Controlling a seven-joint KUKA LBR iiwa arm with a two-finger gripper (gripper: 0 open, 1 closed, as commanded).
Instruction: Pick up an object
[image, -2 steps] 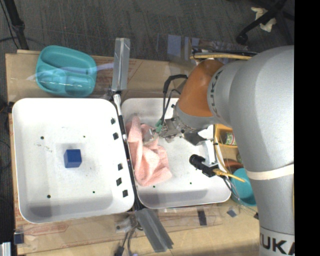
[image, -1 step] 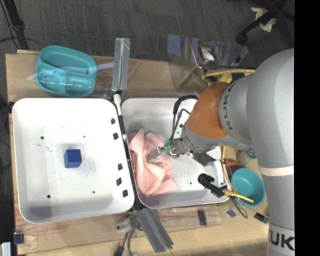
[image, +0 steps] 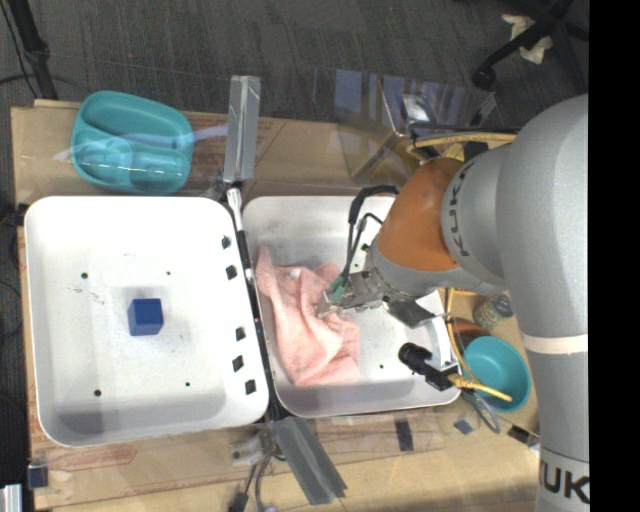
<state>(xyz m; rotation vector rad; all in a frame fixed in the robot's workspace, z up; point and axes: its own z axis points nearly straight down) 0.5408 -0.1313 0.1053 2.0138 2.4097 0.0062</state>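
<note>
A crumpled pink cloth (image: 300, 325) lies in the right bin (image: 310, 215), along its left side. My gripper (image: 335, 300) is low in that bin, its tip down at the cloth's right edge, where the fabric bunches up. The wrist hides the fingertips, so I cannot make out whether cloth lies between them. A small blue cube (image: 146, 316) rests alone on the floor of the left bin (image: 60, 230), far from the gripper.
A teal plastic container (image: 130, 142) stands on the bench behind the left bin. A teal bowl (image: 503, 368) with a yellow-handled tool sits to the right of the right bin. The grey arm covers the right bin's right side.
</note>
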